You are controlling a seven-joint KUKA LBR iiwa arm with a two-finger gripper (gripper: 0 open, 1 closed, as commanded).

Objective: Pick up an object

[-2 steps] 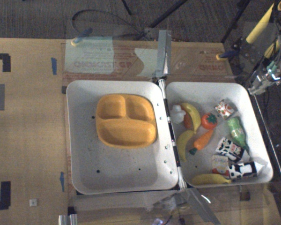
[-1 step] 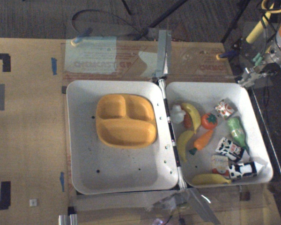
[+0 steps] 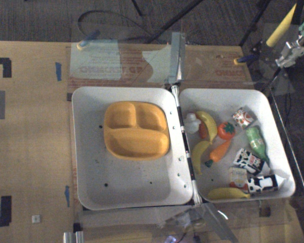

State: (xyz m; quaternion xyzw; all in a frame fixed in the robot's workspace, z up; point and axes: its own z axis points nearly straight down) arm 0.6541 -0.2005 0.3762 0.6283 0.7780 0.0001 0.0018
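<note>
A yellow plastic banana point(image 3: 228, 192) is lying along the near wall of the right shallow white bin point(image 3: 281, 135), just beside a black-and-white cow-patterned carton point(image 3: 262, 183). Farther back, an orange toy carrot point(image 3: 221, 150), a green plastic bottle point(image 3: 256, 142) and a red toy tomato point(image 3: 226, 130) are resting near one another. An orange divided plastic plate point(image 3: 137, 130) is sitting toward the far side of the left shallow white bin point(image 3: 86, 161).

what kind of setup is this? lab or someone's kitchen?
Most likely a robotics lab bench: two white bins on a taped board, toy food such as a carrot with an orange divided plate, and tripod legs on carpet.
</note>
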